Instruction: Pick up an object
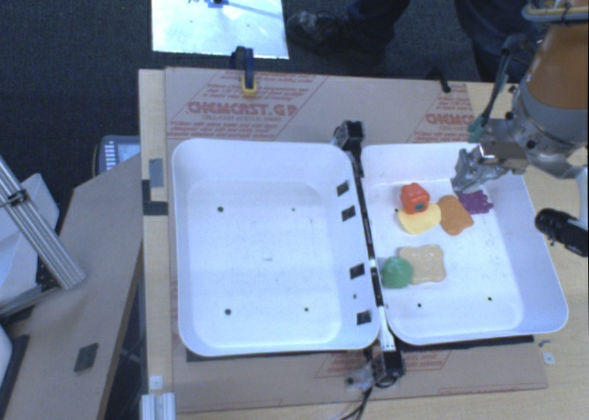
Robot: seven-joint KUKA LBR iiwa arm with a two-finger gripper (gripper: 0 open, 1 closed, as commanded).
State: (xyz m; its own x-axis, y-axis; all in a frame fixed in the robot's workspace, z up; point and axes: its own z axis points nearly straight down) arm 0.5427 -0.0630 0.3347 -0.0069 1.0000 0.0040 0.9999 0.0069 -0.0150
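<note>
Two white bins sit on your bench; the right bin (pixel 515 312) carries the toys, bunched toward its far edge. Your gripper (pixel 469 172) hovers there, beside the purple toy (pixel 475 201), finger spacing unreadable. Judged step: approach. Next, lower squarely over one toy.

Arm (pixel 552 96): fat rounded grey links, smooth casing, broad orange band (pixel 560 68) above the wrist with a pale ring on top of it. Thin dark cable (pixel 502 87) runs down the outside of the arm to the wrist. Gripper (pixel 471 169): small bare-metal silver-grey block, boxy, angular brackets. No markings or screws legible at this resolution.
</note>
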